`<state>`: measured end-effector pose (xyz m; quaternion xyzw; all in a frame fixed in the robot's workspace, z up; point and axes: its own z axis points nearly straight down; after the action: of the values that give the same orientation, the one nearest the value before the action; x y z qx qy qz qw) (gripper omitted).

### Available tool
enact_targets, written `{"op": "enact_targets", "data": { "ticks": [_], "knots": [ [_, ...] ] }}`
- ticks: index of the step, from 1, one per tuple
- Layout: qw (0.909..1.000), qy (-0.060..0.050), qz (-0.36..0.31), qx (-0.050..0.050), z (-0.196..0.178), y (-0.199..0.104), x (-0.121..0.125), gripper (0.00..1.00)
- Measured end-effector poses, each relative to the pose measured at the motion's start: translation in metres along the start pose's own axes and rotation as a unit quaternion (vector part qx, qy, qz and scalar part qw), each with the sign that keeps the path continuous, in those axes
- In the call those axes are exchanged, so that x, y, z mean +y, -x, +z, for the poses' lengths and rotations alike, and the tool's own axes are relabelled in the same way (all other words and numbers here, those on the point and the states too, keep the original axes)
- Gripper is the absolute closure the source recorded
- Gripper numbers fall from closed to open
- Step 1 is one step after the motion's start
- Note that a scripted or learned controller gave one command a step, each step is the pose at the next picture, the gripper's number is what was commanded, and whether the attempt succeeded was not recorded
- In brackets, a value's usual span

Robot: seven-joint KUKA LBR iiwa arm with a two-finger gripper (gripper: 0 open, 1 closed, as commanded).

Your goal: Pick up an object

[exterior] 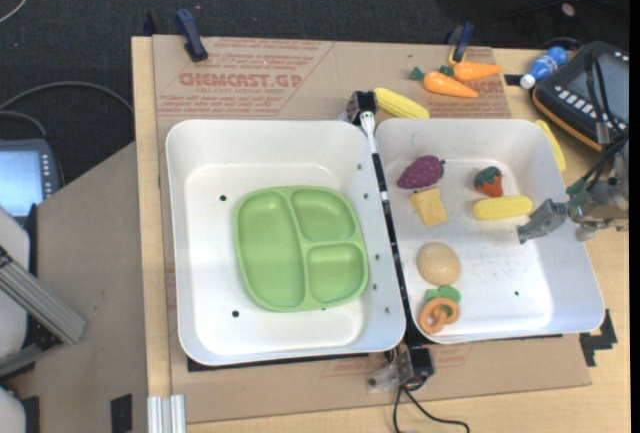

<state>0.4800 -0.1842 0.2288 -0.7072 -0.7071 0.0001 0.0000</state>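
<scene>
We are observing the tool (545,219) hovering beside the banana (502,209) in the right bin (560,306); its grip state we cannot tell.

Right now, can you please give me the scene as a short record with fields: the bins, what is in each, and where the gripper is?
left bin: green tray, three compartments
right bin: grapes, strawberry, cheese, banana, potato, pretzel
behind the bins, on the board: corn, two carrots
gripper: over the right bin's right side, just right of the banana
held: nothing seen between the jaws
jaws: cannot tell
</scene>
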Motion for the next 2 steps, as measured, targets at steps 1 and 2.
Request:
{"op": "enact_targets", "data": {
  "ticks": [1, 2],
  "knots": [
    [1.0, 0.0, -0.002, 0.001, 0.15, -0.035, 0.02, 0.0],
    [1.0, 0.003, -0.002, -0.001, 0.143, -0.094, 0.049, 0.0]
  ]
}}
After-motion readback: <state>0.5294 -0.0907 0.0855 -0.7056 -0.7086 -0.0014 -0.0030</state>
